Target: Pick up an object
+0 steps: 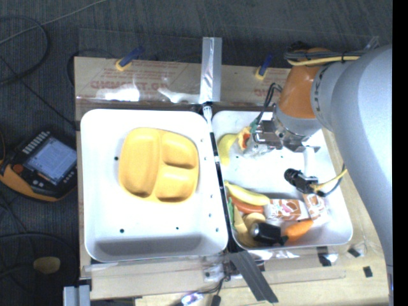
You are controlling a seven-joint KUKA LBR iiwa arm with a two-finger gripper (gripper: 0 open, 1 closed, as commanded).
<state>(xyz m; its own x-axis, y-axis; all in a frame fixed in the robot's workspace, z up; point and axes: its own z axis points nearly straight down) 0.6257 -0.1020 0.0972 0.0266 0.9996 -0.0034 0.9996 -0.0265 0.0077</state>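
My gripper [256, 137] is low over the far left part of the right bin [338, 231]. It hangs beside a yellow-green round fruit [225, 146] and a small red and yellow item [245, 137]. Along the bin's near side lie a banana [246, 195], an orange and white snack packet [294, 209], an orange carrot-like piece [297, 229] and a black object [268, 234]. The arm's orange band [297, 94] and grey body [366, 126] cover the bin's right side.
The left bin [102, 234] holds a yellow divided plate [158, 163]. A raised rim [217, 171] separates the two bins. A black cable with a plug [301, 178] hangs from the wrist over the right bin. A handheld device [44, 161] lies on the floor at left.
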